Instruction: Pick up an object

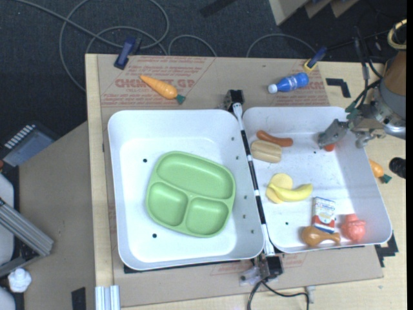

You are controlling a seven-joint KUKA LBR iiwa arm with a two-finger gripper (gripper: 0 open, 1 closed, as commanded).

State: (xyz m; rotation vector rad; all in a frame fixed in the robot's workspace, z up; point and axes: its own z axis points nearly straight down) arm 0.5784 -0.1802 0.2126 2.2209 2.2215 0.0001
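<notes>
Red object (330, 147) is sitting under the gripper (333, 136) at the right bin's (361, 173) 1 o'clock corner. Finger state: cannot tell. Risk: fingers are landing off-centre, nudging it into the wall.

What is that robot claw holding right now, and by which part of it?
That cannot be told. The gripper sits over the right bin's upper part with something small and red-orange at its tip, too blurred to tell whether it is gripped.

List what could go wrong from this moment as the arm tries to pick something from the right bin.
1. The pincer hangs by the right bin's far corner with a small red thing under it; it could scrape the wall.
2. The hot dog bun touches the sausage; a grab may shove both.
3. The carton, chicken leg and pink toy crowd together.
</notes>
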